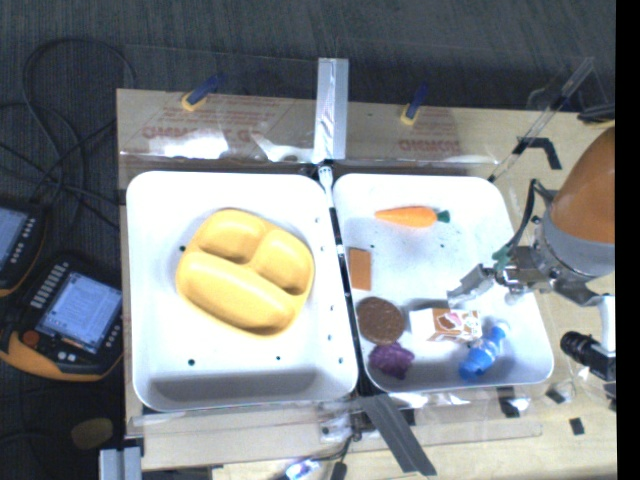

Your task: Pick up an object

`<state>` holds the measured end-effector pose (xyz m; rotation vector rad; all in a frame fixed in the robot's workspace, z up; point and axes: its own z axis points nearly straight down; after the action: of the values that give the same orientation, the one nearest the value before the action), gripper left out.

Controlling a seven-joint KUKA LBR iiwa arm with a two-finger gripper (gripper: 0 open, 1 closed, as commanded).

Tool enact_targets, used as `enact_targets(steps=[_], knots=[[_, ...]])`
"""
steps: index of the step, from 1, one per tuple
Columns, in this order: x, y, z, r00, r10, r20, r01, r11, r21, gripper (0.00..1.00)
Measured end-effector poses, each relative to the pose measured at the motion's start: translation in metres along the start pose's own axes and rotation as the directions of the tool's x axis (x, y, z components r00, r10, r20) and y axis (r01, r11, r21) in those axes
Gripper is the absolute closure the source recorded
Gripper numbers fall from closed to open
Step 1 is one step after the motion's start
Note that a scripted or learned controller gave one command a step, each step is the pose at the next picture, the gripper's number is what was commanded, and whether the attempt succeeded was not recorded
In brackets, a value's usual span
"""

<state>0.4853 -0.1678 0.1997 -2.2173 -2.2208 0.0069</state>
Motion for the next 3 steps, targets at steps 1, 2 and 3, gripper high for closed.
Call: enact_targets(steps=[1,2,3], knots=[[-0.016,-0.001,0.026,0.997,0.075,-0.004,-0.075,0.997,0.0,0.0],[-0.013,0.084,0.056,0.962,0.271,-0.001,-0.271,0.962,0.002,0.0],[0.001,0.152,0.113,0.887,0.461,0.002,-0.461,0.887,0.004,0.0]])
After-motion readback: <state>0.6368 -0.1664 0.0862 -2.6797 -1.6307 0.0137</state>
